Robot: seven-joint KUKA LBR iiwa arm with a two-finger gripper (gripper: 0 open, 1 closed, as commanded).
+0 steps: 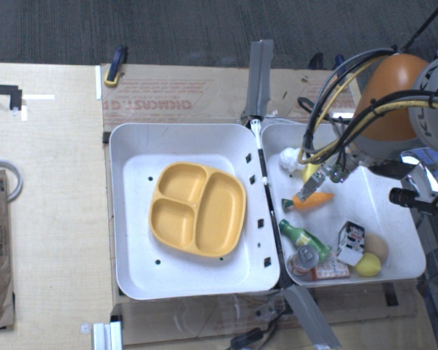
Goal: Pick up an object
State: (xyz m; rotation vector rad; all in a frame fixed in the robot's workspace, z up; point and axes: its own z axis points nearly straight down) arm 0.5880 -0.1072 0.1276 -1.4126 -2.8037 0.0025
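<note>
Gripper (pixel 312 187) beside carrot (pixel 313 201), mid-bin.

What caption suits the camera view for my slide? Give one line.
KUKA arm's end effector poised over an orange carrot in the cluttered right bin, beside a yellow divided plate in the left bin.

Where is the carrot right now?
The carrot lies in the right bin, near its left wall, just above the green bottle.
</note>
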